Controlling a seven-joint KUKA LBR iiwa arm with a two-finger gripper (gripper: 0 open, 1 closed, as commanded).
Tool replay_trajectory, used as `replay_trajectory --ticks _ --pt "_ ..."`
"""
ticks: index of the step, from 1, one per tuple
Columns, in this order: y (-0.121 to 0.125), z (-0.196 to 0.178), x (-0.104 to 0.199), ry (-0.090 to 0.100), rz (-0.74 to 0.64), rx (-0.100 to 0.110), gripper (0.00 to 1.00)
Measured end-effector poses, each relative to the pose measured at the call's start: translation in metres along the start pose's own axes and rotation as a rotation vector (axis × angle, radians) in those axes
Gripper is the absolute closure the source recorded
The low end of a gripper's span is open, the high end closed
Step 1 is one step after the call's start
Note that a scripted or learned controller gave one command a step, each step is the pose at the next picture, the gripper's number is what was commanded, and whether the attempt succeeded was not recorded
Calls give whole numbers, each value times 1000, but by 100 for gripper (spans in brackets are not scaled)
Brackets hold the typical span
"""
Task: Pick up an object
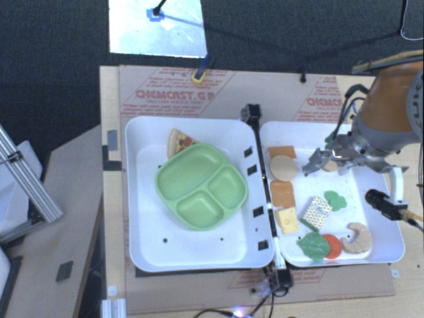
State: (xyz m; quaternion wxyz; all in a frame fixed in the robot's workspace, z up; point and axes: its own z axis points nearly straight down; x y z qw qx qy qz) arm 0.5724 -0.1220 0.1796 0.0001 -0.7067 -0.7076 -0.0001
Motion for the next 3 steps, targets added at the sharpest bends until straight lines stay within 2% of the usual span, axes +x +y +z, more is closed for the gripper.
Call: replay_trajectory --ticks 2,3 --pt "0 95 9 0 1 -1 0" --pt "2 83 9 0 1 -7 100"
